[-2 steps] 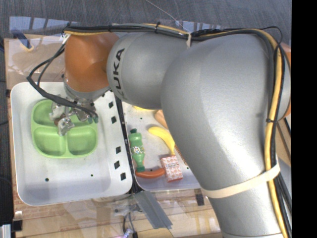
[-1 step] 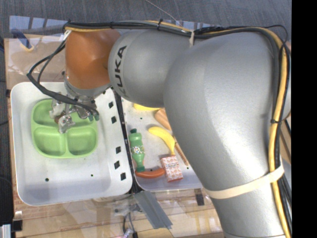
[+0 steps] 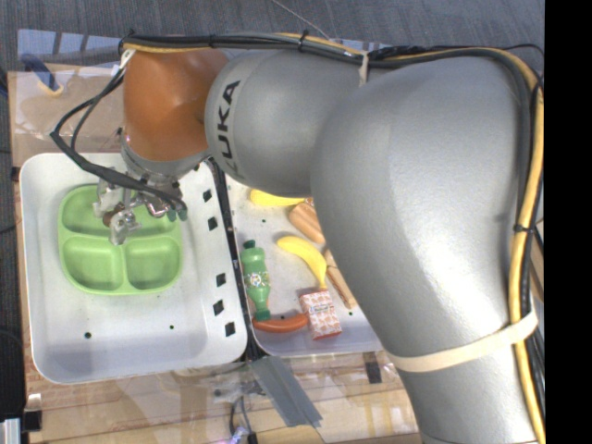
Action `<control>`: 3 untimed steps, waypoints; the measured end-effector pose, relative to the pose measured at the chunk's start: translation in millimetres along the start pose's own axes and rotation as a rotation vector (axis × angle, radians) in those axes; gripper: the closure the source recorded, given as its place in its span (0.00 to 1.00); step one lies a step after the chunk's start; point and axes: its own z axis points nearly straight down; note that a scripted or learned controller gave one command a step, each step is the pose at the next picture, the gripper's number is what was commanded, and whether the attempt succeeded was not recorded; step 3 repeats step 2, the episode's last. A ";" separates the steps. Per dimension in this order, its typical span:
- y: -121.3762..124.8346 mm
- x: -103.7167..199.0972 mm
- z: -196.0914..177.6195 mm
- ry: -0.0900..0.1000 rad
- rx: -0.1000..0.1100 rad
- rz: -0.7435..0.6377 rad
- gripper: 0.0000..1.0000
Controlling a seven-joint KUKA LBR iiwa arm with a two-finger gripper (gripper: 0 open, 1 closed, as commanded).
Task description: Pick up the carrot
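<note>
Grey carpet showed along the top of the frame behind a wooden bench (image 3: pixel 55 91) bearing 2 white bins. At left, the left bin (image 3: pixel 55 340) held a green divided plate (image 3: pixel 120 248), and the gripper (image 3: pixel 125 213) hung just above its upper compartments; whether it was open or closed could not be told. The carrot (image 3: pixel 305 220), likely the orange piece in the right bin (image 3: pixel 305 340) at centre, lay half under the arm (image 3: pixel 370 155), beside 2 bananas (image 3: pixel 305 255), a green bottle (image 3: pixel 256 280), a sausage (image 3: pixel 280 323) and a small box (image 3: pixel 321 313), so the tool seemed well off target. "KUKA" read on the arm; the box print was illegible
</note>
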 end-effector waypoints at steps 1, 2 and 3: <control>31.0 -42.4 2.9 0.008 0.001 -0.389 1.00; 28.3 -42.1 -49.1 0.005 0.001 -0.586 1.00; 28.3 -42.1 -49.1 0.005 0.001 -0.586 1.00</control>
